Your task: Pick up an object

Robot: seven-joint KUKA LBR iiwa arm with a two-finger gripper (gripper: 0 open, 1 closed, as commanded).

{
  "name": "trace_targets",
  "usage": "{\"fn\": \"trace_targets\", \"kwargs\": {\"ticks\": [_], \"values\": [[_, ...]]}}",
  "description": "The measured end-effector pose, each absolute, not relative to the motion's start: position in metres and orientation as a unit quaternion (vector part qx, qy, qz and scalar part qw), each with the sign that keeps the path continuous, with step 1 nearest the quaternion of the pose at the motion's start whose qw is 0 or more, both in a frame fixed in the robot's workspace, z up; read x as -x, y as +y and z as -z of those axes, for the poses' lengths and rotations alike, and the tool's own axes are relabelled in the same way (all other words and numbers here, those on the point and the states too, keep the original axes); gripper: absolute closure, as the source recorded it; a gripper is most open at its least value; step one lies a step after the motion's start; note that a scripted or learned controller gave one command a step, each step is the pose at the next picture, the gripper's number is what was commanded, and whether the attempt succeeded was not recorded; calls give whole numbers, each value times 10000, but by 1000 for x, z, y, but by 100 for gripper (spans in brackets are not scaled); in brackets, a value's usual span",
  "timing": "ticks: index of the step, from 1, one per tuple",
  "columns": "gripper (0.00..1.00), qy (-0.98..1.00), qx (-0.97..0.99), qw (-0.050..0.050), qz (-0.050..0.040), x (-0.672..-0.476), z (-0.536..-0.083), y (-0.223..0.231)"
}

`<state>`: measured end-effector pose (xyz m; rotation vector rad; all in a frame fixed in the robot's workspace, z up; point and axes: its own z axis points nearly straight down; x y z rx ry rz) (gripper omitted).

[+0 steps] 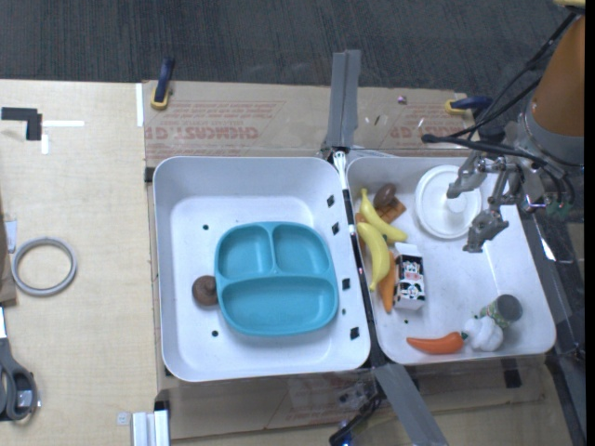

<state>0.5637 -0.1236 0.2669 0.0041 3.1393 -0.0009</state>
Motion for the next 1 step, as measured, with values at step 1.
{"fn": "trace_targets", "kwargs": {"ticks": [1], "values": [[0, 9991, -421, 5, 1, -540, -148, -96]]}}
